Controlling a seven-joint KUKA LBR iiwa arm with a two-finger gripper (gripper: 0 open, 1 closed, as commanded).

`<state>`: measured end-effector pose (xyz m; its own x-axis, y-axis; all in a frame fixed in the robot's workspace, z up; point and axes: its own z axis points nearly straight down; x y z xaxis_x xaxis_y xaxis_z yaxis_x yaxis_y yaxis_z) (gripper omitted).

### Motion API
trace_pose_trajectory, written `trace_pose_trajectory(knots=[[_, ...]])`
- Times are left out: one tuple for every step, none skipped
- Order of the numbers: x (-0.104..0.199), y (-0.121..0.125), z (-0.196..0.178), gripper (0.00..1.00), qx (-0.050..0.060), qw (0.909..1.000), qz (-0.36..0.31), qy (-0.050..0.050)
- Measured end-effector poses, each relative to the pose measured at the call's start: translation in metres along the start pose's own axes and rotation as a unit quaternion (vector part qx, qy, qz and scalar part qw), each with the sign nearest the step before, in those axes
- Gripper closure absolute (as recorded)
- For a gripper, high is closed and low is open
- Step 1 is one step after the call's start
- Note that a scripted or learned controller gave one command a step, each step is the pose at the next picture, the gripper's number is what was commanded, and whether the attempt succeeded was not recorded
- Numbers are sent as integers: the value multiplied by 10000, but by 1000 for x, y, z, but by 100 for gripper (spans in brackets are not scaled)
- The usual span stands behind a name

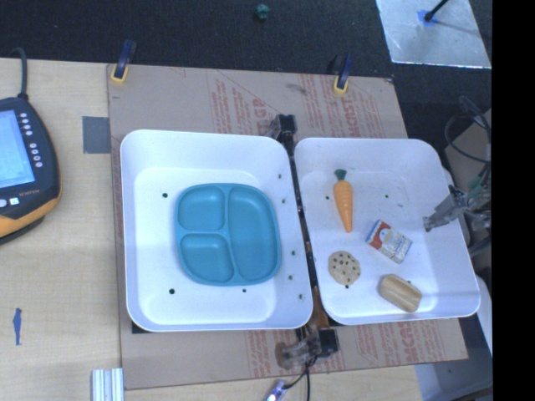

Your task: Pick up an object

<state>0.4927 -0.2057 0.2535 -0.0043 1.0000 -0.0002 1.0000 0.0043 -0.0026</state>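
Hand (440,216) (at the right bin's (418,153) edge) grips nothing visible

A wooden bench (58,274) under brown cardboard (251,107) stands against dark carpet (192,15).

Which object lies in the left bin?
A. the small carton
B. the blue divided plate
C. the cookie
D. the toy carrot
B: the blue divided plate lies in the left bin, while the carrot, cookie and carton lie in the right bin.
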Motion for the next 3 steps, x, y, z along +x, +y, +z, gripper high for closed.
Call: trace_pose_trajectory(knots=[[50,37,69,0,12,10000,-11,-1],[83,75,159,0,-28,10000,-10,-11],[112,114,162,0,7,10000,-11,-4]])
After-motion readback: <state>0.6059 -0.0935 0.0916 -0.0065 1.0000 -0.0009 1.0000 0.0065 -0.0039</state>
